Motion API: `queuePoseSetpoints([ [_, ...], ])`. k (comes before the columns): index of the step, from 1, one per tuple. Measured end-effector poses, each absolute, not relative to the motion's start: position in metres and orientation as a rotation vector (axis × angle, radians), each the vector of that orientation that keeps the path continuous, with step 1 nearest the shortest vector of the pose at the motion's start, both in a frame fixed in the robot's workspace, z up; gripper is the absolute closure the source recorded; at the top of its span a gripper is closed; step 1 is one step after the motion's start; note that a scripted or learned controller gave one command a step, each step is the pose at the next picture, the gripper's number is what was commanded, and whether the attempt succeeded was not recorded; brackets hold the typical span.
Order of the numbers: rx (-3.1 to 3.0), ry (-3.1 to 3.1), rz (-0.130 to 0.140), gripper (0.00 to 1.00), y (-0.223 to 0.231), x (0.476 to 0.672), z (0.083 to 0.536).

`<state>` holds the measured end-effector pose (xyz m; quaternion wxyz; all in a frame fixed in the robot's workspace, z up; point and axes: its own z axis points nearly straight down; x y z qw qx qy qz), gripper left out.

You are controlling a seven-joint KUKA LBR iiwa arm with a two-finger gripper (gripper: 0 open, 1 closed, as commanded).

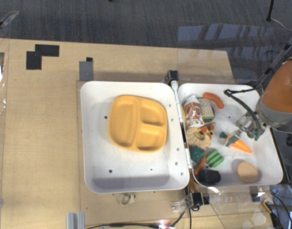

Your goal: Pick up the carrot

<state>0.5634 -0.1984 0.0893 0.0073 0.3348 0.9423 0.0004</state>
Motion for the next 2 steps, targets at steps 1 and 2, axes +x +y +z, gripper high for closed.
queuePoseSetpoints([
  [1, 1.033, 2.942, 0.002, 1.00, -0.198, 0.567, 0.103],
  [2, 0.784, 3.026, 0.003, 1.00, -0.143, 0.563, 0.177],
])
